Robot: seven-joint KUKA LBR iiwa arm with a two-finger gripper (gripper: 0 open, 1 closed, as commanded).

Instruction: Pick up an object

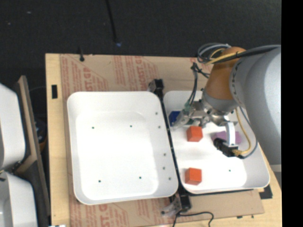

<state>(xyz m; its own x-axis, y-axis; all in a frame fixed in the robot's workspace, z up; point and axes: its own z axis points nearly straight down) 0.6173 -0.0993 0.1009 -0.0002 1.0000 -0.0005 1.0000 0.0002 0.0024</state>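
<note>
The tool (193,122) is lowered into the right bin (236,181), just above an orange block (194,134); its grip state cannot be told.

Grey arm (258,84) enters from right, wrist pitched steeply down. Orange band (220,82) sits directly above the gripper (195,119). Cables loop above and right of the gripper.
</note>
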